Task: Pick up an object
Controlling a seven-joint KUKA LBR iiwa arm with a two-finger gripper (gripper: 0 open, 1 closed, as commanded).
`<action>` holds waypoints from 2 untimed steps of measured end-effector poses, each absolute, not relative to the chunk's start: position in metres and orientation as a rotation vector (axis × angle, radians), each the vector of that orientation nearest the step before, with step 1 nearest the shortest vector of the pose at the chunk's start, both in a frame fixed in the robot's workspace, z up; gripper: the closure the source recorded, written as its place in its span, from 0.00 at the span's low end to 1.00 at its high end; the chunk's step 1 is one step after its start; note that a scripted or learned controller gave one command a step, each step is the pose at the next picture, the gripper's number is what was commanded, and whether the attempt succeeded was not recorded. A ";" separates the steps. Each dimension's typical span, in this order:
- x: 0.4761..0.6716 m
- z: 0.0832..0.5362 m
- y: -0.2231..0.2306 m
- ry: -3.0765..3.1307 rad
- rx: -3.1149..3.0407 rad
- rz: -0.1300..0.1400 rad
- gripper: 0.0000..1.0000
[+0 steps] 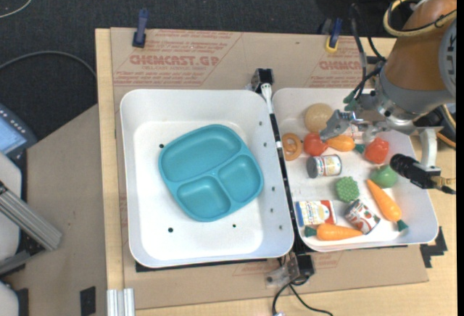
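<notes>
The right bin (pixel 428 214) holds several toy foods. Among them are a beige ball (pixel 317 117), a red tomato (pixel 313 143), a brown pretzel (pixel 291 146), a small can (pixel 324 166) and a green broccoli piece (pixel 347 189). My gripper (pixel 348 127) hangs low over the upper middle of this bin, right above a small orange piece (pixel 341 142) and between the beige ball and a red fruit (pixel 375 151). I see nothing lifted clear of the bin floor.
The left bin (pixel 138 162) holds a teal divided plate (pixel 210 171). Also in the right bin are two carrots (pixel 383 200) (pixel 338 233), a white carton (pixel 313 213), a red can (pixel 361 217) and a green fruit (pixel 386 177). A black divider (pixel 275 148) separates the bins.
</notes>
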State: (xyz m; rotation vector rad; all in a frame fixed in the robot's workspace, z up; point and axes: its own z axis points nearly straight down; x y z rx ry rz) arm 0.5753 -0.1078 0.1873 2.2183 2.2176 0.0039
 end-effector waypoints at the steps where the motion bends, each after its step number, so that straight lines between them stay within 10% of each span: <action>1: 0.560 0.126 -0.100 2.226 2.227 -0.005 0.00; 2: 0.519 0.111 -0.147 2.218 2.231 -0.007 0.00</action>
